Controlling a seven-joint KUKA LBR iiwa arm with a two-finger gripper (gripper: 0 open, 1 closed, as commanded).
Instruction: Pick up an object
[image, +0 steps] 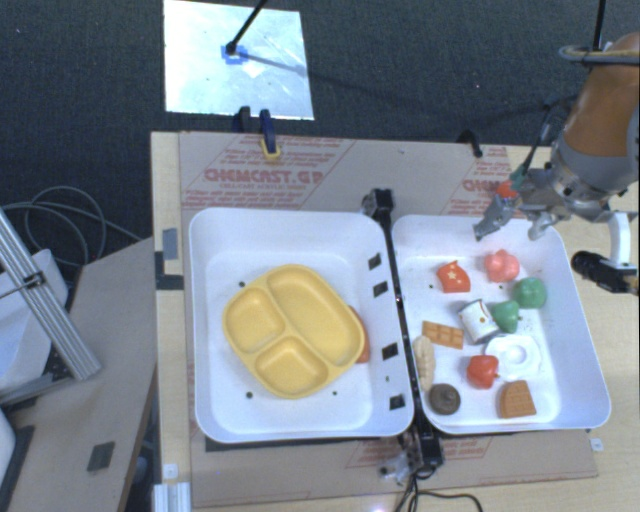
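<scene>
My tool (514, 224) hangs spread wide and empty over the right bin's (590, 375) far edge, so I should centre above the pink toy (502, 266) before descending.

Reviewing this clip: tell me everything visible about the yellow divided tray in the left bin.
The yellow tray is a rounded, plastic-looking plate moulded into three compartments, two toward the back and one toward the front, split by raised ridges. It lies flat and right side up on the floor of the left bin, roughly central and turned at a slant to the bin walls. Nothing sits in its compartments. A sliver of something orange-red peeks out from under its right edge; what it is cannot be told.
</scene>
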